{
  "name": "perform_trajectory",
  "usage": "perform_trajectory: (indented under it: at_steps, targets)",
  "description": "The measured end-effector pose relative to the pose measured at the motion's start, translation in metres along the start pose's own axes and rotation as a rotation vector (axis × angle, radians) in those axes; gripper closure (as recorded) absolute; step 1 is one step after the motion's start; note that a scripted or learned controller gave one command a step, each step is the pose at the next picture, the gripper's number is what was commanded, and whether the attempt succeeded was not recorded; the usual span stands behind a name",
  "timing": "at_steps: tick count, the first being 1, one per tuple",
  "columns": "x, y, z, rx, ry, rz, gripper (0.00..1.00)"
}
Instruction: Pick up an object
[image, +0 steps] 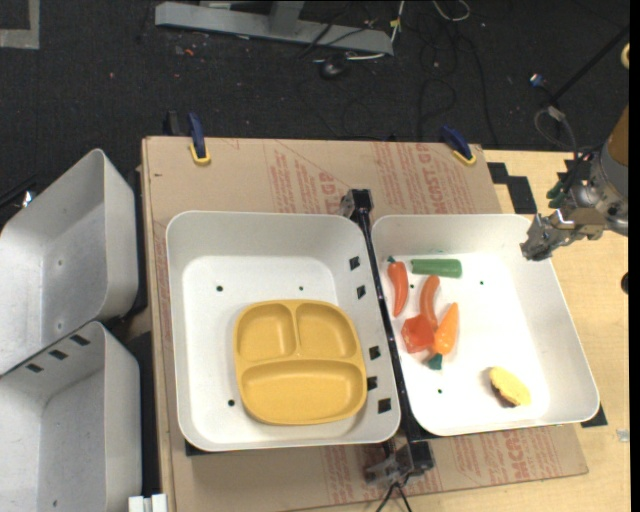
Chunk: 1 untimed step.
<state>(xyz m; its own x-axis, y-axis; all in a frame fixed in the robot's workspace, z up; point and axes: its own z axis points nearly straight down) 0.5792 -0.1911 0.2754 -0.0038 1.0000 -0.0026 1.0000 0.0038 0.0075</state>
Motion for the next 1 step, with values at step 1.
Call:
perform_trajectory:
  at_steps: [1]
  targets:
    - [0.0445,-0.0135,0.0151,0.01,0.004,-0.002,1.0]
